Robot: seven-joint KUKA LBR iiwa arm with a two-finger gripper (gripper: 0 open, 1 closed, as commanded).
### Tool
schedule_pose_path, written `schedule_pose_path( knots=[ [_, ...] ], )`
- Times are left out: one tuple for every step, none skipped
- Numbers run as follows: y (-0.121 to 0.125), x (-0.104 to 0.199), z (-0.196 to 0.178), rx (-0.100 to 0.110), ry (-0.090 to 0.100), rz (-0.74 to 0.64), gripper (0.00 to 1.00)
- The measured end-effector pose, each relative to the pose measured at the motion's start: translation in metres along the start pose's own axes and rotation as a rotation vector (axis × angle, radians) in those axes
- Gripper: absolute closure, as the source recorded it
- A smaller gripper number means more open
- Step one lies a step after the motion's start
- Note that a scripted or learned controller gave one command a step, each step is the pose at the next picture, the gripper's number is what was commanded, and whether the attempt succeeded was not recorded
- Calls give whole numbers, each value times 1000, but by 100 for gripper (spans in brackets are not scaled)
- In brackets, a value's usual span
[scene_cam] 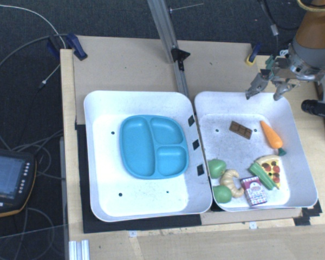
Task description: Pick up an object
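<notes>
Nearest me in the right bin [298, 145], I see a small maroon carton [255, 192] at the near edge, with a green pear-like fruit [222, 194] to its left and a tan croissant [234, 181] touching that fruit. Just beyond, a second green fruit [216, 167] sits by the bin's left wall, and a pizza slice [272, 168] with a green strip [261, 176] along its left edge lies to the right. Further back, an orange carrot [271, 135] lies tilted near the right wall, and a brown chocolate bar [240, 129] rests alone mid-bin, well apart from the near cluster. Left bin [97, 145] holds a blue divided plate [153, 145], roughly centred. At the far right, my gripper [266, 91] hangs above the right bin's far rim, two fingers spread apart with nothing between them, not touching any object. Grey wrist with orange band above it at the right edge. A metal pole [163, 26] runs up from between the bins at the far side.
</notes>
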State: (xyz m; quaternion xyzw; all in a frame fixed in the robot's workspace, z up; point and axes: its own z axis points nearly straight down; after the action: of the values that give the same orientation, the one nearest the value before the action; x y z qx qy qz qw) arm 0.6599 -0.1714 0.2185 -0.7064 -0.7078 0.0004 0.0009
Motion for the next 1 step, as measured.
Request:
schedule_pose_path(
  knots=[
    [0,0,0,0,0,0,0]
  ],
)
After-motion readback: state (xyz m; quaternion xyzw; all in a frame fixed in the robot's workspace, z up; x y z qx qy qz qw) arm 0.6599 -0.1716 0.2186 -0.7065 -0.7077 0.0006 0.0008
